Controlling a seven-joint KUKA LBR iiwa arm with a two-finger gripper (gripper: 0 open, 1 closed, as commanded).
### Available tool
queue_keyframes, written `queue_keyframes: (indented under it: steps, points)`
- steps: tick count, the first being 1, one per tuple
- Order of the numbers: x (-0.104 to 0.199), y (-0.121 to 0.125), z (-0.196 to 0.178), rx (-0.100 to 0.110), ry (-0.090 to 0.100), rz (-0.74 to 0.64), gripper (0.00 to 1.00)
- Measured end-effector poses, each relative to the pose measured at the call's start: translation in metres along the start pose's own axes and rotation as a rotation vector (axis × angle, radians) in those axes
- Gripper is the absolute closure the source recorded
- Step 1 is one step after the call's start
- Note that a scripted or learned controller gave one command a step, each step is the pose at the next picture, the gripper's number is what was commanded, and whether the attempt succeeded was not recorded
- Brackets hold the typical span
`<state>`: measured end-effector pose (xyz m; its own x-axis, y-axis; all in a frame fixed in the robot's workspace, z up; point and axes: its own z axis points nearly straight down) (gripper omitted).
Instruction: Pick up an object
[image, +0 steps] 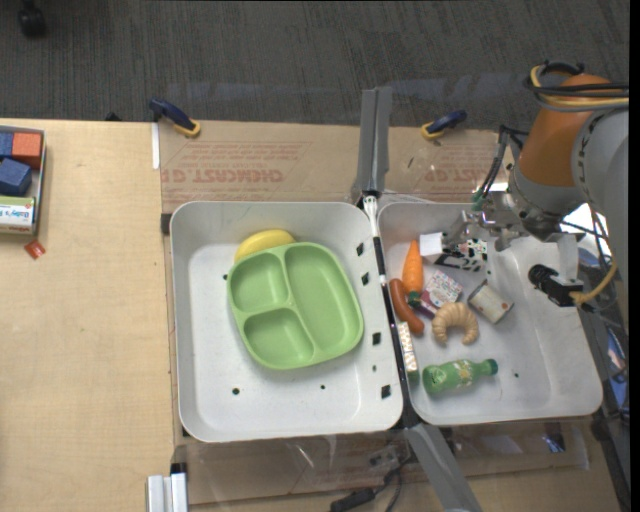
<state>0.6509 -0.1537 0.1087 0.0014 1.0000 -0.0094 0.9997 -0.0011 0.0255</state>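
Hand (478, 238): low over the upper part of the right bin (560, 395), at the end of the grey arm (575, 140) reaching in from the right; how far it stands open cannot be told from this slanted view, and nothing is visibly held.
Directly at the hand: a small black-and-white item (462, 260) lies just beside it; contact not confirmed.
Near the hand: a white card (431, 244), an orange carrot (412, 264), a pink-printed packet (443, 290) and a pale block (490, 303), all resting on the bin floor.
Further out, same bin: a red sausage (404, 304), a croissant (457, 322) and a green bottle (458, 375) lying on its side.
Left bin (200, 400): a green divided plate (295, 303) with a yellow object (264, 241) partly hidden behind its upper edge.
Surface (80, 350): coloured blocks (20, 165) at the far left, well apart from the bins.
Progress: judged early; the hand is positioned over candidates, no object is lifted, and the grasp and lift remain to be done.
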Motion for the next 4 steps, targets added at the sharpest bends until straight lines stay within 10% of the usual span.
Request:
queue_keyframes:
  steps: [1,2,3,4]
  points:
    - [0.058,-0.011,-0.001,-0.006,0.004,0.001,0.0]
    - [0.046,-0.075,-0.002,-0.012,0.007,0.001,0.0]
    - [0.043,-0.071,-0.017,-0.022,0.002,0.005,1.0]
    - [0.042,-0.072,-0.016,-0.021,0.0,0.006,0.0]
